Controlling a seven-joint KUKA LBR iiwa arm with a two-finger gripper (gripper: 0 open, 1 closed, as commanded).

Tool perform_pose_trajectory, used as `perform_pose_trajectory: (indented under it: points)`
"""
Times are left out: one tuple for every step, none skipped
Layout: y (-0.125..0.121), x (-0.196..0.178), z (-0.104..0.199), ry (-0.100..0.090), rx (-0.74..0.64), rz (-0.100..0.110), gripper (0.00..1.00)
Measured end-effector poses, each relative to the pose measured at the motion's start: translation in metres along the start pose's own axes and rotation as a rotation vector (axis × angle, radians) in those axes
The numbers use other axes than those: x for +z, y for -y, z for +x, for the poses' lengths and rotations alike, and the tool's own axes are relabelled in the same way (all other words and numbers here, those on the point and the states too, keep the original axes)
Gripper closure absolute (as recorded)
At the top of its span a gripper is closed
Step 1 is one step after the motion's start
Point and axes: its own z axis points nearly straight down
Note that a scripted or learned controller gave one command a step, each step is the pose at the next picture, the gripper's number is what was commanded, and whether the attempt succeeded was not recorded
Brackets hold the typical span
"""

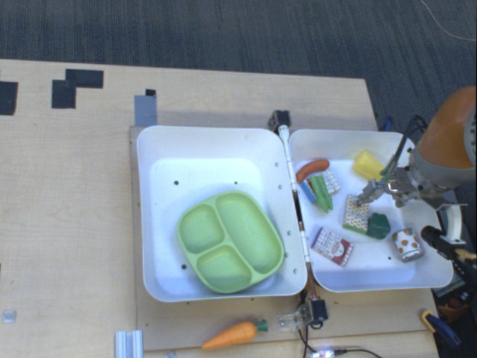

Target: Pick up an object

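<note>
Two shallow white bins sat side by side on the wooden bench. The left bin held a light green divided plate with three compartments, lying toward the bin's near right corner. The right bin held the loose objects. A red sausage lay near its far left corner, with a green stick-shaped piece and a blue piece just below it, close together. A yellow block sat toward the far side. Near the middle lay a small patterned packet, touching or nearly touching a dark green block at its right. A red and white carton lay nearer the front, and a small spotted can stood to the right.

The grey arm, its orange band at the frame's right edge, reached in over the right bin. The gripper hung just above the patterned packet, slanting down to the left; its fingers looked close together, though the view was too small to be sure, and nothing showed between them.

An orange toy carrot lay on the bench in front of the bins.
</note>
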Motion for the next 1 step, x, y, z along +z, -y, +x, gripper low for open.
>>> perform_pose_trajectory:
  points:
    - [0.0546, 0.0074, 0.0928, -0.001, 0.001, -0.005, 0.00]
